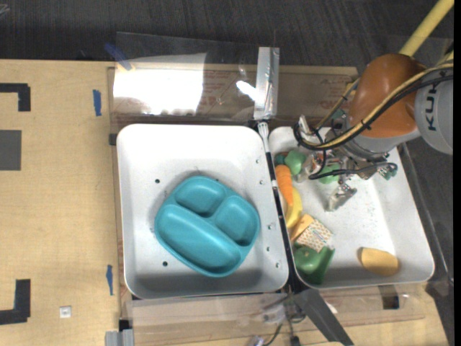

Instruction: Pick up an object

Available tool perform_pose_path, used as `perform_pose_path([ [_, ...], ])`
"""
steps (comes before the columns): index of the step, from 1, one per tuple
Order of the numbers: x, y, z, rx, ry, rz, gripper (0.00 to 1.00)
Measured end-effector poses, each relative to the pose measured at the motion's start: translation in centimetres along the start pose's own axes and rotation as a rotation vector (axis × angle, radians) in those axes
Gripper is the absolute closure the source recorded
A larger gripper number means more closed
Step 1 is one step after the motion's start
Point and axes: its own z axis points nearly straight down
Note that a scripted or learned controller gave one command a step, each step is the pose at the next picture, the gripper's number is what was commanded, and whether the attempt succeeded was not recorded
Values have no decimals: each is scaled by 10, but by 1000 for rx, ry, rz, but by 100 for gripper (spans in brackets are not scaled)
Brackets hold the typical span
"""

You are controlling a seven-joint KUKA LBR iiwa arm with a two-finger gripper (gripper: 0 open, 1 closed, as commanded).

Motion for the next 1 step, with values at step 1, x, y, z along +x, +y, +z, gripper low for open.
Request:
perform_pose_path([
  [1,-7,-1,-14,11,-22,2,100],
])
